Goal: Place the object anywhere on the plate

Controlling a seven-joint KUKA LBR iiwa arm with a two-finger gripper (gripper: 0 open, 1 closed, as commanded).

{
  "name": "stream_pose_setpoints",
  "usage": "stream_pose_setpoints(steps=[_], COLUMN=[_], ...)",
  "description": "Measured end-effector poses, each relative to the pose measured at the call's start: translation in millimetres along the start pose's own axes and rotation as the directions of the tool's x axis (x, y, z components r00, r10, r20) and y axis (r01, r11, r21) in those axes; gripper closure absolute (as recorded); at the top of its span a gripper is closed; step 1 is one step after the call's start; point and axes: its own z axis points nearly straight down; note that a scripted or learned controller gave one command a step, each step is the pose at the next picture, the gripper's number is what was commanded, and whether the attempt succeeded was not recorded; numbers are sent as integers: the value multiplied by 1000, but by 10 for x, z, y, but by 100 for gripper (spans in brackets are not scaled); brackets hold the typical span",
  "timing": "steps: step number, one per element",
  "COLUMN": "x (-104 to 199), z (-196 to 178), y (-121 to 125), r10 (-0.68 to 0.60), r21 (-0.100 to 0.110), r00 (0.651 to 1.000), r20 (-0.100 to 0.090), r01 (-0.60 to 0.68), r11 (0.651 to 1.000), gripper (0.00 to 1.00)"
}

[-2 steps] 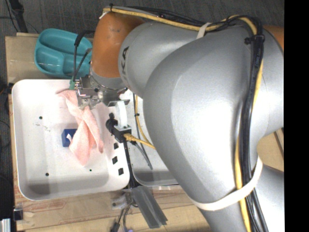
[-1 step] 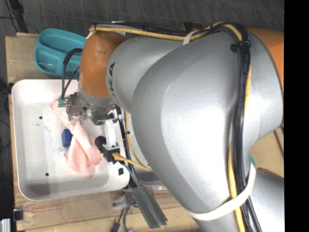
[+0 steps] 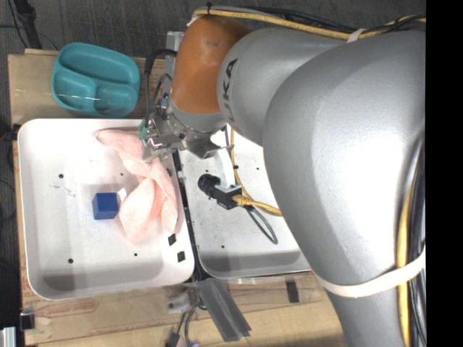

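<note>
Gripper (image 3: 154,142) sits at the upper right of the left bin (image 3: 43,266), right on the top end of a crumpled pale pink cloth (image 3: 145,194). Can't tell its state, wrist blocks it. Cloth drapes down below it. Small blue cube (image 3: 105,205) lies lower left, just beside the cloth. Teal divided plate (image 3: 94,78) is up-left, outside the bin.
</note>
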Motion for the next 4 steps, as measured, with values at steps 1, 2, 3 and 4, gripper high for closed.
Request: stream_pose_setpoints(steps=[1, 2, 3, 4], x=[424, 406, 833, 1314], z=[518, 306, 326, 973], y=[70, 89, -497, -845], r10=[252, 109, -68, 242], r21=[5, 0, 1, -5], r00=[968, 994, 998, 970], r20=[0, 0, 0, -5], r01=[-252, -109, 68, -242], r11=[968, 994, 998, 970], gripper=[100, 100, 100, 100])
